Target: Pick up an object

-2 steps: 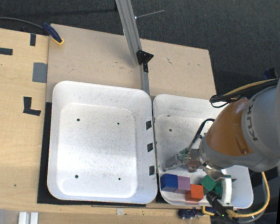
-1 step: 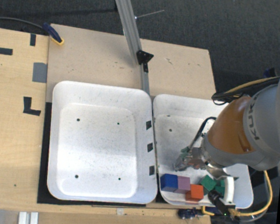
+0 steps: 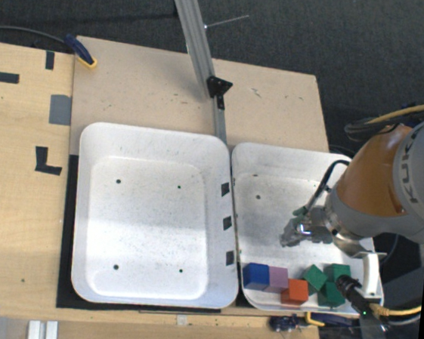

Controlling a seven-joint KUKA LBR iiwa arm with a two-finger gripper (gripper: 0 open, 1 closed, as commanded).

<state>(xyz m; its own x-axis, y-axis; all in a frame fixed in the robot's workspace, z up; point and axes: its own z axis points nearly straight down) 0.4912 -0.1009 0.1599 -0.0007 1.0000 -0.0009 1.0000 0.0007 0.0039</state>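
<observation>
A pale wooden counter sits on dark carpet, carrying two shallow white speckled bins. The left bin lies beside the right bin. The jaws hang over the right bin's middle; whether they're wide or closed, I cannot tell. Just below them, along the near wall, cluster small blocks: blue cube, lilac block, orange block, green blocks.

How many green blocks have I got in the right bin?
2, both near the bin's front right corner: one green block beside the orange block, another just right of it. The arm may hide more.
</observation>
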